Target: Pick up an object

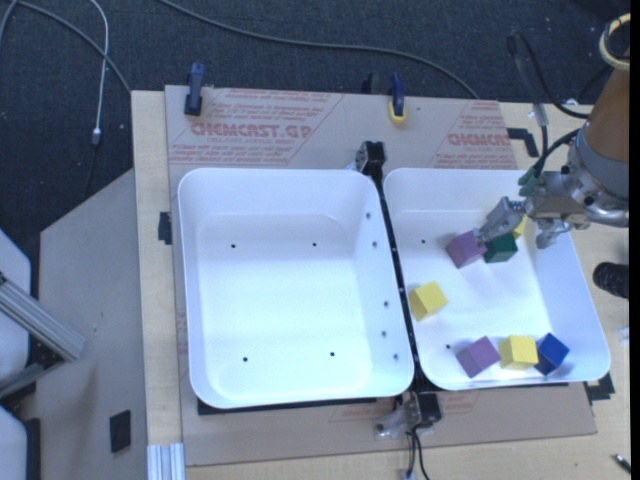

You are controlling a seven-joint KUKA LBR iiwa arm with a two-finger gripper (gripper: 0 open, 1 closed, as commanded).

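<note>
A: Where's the gripper [522, 226]?
B: Right-hand bin [560, 298], upper right of frame — beside a green block [501, 250] and purple block [463, 249].
A: Fingers?
B: I think spread, but honestly can't tell.

Red print repeated across the clear sheet [300, 123] covering the bench read roughly "CHEMCAST GP", at about twelve o'clock above the bins; smaller lines were illegible.
</note>
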